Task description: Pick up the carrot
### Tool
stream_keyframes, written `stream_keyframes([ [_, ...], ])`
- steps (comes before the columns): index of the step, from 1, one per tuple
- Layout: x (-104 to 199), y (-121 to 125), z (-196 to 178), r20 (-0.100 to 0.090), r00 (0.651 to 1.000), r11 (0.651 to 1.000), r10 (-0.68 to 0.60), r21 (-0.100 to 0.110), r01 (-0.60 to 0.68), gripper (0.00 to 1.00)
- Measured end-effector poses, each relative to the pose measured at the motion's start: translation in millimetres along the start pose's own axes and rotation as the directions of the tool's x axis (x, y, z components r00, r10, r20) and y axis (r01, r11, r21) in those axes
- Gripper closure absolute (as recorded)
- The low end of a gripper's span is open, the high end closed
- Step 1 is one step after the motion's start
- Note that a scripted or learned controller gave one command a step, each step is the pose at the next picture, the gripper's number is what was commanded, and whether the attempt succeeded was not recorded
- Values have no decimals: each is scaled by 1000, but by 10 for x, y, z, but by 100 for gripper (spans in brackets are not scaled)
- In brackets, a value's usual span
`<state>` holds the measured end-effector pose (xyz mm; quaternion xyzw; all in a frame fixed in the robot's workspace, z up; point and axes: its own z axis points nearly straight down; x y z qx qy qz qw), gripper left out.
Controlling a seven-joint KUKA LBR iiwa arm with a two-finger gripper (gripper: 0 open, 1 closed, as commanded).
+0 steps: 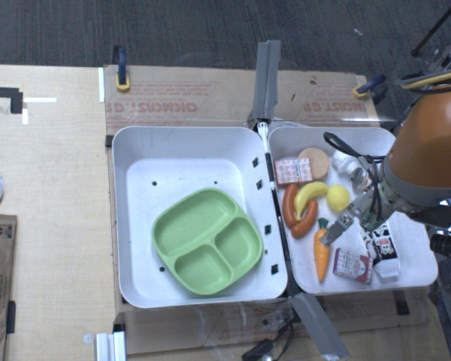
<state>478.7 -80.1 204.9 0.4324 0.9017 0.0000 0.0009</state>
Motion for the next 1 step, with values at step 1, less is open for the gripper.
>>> stream_keyframes([
  [1, -226, -208, 1054, -4, 993, 993, -117, 2, 117, 0],
])
